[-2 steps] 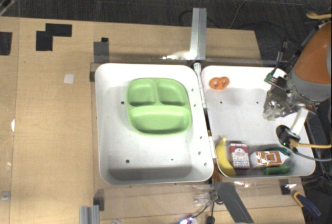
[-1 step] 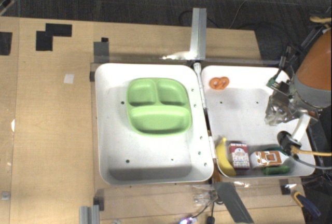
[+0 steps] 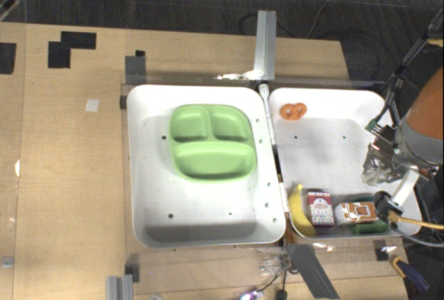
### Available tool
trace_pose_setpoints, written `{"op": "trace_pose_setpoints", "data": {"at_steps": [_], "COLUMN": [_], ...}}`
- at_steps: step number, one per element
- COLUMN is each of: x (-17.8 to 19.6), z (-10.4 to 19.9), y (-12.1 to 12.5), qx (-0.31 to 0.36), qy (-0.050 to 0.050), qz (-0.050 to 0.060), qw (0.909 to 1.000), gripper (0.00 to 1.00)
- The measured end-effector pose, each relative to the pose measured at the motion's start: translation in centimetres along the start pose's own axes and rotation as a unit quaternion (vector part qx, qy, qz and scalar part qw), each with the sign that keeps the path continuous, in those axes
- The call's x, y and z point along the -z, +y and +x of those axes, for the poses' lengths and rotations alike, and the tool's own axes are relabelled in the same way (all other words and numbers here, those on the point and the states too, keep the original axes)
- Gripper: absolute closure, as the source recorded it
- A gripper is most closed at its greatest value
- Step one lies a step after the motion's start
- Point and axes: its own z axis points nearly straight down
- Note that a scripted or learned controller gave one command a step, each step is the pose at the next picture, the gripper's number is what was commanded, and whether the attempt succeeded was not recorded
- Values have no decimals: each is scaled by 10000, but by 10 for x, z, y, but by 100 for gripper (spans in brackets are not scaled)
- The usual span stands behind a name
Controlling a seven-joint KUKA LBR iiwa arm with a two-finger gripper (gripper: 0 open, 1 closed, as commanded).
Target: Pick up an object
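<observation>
Crowded along the near edge of the right bin (image 3: 333,126) lie a yellow banana (image 3: 298,212), a small red-and-white box (image 3: 318,208), an orange-and-white packet (image 3: 356,210) and something green (image 3: 368,227) tucked just beside it, all touching or nearly so. At that bin's far-left corner sits an orange pretzel-shaped piece (image 3: 293,111), well apart from the rest. A green divided plate (image 3: 211,140) rests in the middle of the left bin (image 3: 149,215). Over the right bin's right edge hangs the gripper (image 3: 381,168), above bare floor and near the packet; whether its fingers are spread or pressed together I cannot tell, and nothing is visibly between them. Any of these would serve as the object to pick. The risk, as I judge it, lies in the cluster: a descent there could land across two items, nudge the packet against the wall, or close on an edge and slip. The lone pretzel looks small and flat, easy to miss.
</observation>
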Motion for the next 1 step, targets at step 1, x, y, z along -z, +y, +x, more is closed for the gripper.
{"op": "trace_pose_setpoints", "data": {"at_steps": [1], "x": [-41], "z": [-9], "y": [6], "qx": [-226], "qy": [-1], "qz": [-4], "qw": [9997], "gripper": [100]}}
